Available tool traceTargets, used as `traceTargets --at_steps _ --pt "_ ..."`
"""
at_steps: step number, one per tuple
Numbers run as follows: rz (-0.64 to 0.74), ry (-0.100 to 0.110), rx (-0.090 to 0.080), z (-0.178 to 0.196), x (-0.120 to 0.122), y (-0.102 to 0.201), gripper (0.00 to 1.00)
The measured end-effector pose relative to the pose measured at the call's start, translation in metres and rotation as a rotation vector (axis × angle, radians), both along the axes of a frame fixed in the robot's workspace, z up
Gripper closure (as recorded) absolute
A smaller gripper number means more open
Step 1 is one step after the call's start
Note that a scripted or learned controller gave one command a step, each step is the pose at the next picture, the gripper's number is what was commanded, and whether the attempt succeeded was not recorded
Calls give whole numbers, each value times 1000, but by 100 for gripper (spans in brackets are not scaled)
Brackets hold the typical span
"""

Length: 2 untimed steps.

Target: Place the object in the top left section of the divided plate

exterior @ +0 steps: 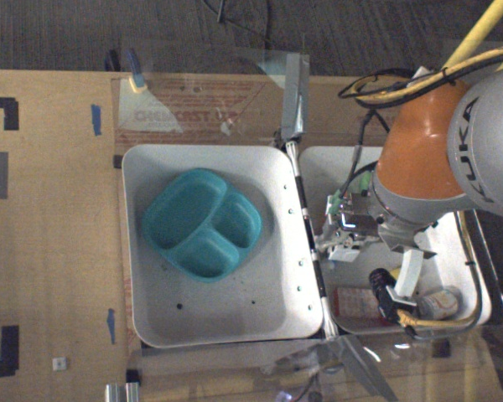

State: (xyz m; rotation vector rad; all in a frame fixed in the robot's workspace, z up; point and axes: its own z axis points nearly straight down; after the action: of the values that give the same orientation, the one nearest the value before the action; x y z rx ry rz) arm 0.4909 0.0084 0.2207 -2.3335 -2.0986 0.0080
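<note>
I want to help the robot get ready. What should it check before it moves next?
1. Teal plate sits flat in the left bin: ok.
2. Plate's sections have nothing in them: ok.
3. Arm is over the right bin, where the things lie: ok.
4. Hand is holding something: cannot tell, the arm hides it.
5. Things in the right bin are easy to tell apart: not ok, they are bunched together.

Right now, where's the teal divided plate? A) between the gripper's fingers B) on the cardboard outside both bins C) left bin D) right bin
C: the teal divided plate lies flat on the floor of the left bin, apart from the arm, which is over the right bin.
</note>
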Motion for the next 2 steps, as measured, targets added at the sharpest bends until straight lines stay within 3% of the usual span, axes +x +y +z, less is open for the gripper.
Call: traceTargets --at_steps 1,2 --pt "-158 2 -1 0 -13 51 100" --pt "-158 8 -4 8 -13 51 100"
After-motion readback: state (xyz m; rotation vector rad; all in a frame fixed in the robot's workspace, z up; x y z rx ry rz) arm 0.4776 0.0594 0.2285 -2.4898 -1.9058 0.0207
